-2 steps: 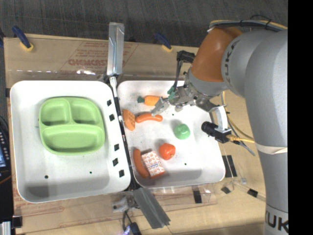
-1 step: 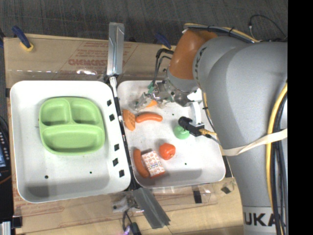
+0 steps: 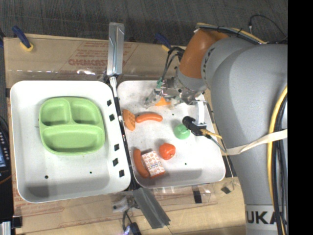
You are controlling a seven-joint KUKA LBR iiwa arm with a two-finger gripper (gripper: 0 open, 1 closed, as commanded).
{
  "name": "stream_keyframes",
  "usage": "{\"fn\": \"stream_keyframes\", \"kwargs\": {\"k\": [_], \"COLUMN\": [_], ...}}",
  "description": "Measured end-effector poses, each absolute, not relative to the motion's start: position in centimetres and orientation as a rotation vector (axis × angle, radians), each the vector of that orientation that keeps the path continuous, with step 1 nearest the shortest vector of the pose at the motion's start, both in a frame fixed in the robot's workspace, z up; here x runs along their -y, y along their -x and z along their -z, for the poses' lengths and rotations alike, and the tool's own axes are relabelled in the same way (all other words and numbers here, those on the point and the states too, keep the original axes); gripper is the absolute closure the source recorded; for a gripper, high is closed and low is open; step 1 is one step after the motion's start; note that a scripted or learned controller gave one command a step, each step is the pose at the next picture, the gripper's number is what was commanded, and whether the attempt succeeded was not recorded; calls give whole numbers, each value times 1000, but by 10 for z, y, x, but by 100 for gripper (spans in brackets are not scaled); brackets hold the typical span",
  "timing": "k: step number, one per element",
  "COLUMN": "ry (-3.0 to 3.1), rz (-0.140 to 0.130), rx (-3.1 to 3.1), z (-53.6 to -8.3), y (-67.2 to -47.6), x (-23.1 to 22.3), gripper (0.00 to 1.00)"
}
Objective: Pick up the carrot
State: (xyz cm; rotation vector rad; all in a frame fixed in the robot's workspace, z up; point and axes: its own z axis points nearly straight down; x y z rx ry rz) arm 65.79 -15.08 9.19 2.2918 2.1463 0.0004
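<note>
Jaws [image 3: 163, 96] lowered into the far part of the right bin [image 3: 208, 173], reaching in from the right. Jaw opening: cannot tell. Orange piece, apparently the carrot [image 3: 162, 101], directly at the jaws, touching or just beneath; grasp not confirmable. Sausage [image 3: 149, 117] near, toward the camera. Green piece [image 3: 182, 131] near, toward the arm side. Tomato [image 3: 167, 151] and printed box [image 3: 153, 163] farther forward. Green divided plate [image 3: 72, 126] in the left bin [image 3: 29, 180], well apart.

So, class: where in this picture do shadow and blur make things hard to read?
Camera view: the pincer and the orange thing under it are small and blurred; the arm shades the right bin's far corner; the green plate in the left bin is evenly lit.
</note>
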Motion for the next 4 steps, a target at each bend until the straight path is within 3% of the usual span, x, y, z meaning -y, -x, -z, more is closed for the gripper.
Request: {"fn": "stream_keyframes", "kwargs": {"k": [1,2,3,4], "ry": [-1906,-1491,-1785,-1829], "rz": [9,1,8,1], "rx": [-2512,-2760,-2591,-2551], "z": [-89,-170,-93,-115], "y": [-655,-658,-656,-658], "x": [171,210,175,183], "gripper": [0,0,0,0]}}
